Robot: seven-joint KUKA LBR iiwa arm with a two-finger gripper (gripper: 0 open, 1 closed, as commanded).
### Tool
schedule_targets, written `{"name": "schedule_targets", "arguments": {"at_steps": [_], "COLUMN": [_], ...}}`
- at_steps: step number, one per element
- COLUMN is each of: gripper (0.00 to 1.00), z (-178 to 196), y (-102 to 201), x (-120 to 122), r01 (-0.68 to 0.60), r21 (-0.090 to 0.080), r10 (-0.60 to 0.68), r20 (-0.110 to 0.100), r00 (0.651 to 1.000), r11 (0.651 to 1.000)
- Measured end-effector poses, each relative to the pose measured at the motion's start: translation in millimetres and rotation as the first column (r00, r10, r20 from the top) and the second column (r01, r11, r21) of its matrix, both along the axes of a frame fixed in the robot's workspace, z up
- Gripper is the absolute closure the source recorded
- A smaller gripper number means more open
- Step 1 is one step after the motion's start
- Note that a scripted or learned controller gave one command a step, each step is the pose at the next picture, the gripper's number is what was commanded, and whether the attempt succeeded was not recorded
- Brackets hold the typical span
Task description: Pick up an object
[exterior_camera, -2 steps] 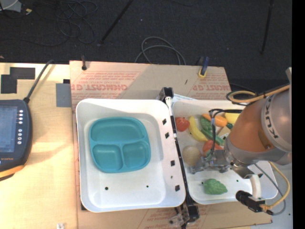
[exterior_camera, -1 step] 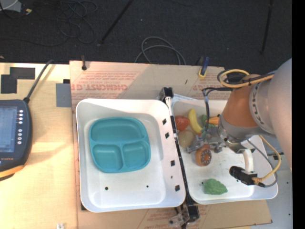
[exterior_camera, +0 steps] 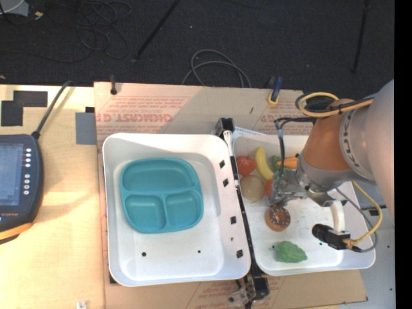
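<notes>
The right bin holds several toy foods. A red tomato, a yellow banana and a beige potato lie at its left. An orange carrot lies behind the wrist. A brown donut sits mid-bin and a green leafy piece lies near the front. My gripper hangs low over the bin, just behind the donut and right of the potato. Nothing is seen held in it.
The left bin holds a teal divided plate. A black ridge separates the two bins. Cables and a black fitting trail from the wrist over the right bin. A tablet lies at far left.
</notes>
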State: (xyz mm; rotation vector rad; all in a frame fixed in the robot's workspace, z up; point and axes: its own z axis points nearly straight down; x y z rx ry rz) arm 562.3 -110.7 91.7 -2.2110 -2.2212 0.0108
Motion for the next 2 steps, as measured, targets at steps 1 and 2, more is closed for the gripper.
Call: {"name": "schedule_targets", "arguments": {"at_steps": [1, 2], "gripper": [0.00, 0.00], "z": [-0.4, -6.5], "y": [0.5, 21.3], "x": [-0.2, -51.9], "r01": [-0.001, 0.007], "r21": [0.000, 0.000], "r10": [0.001, -0.007], "r20": [-0.001, 0.007], "r00": [1.000, 1.000], "r11": [1.000, 1.000]}}
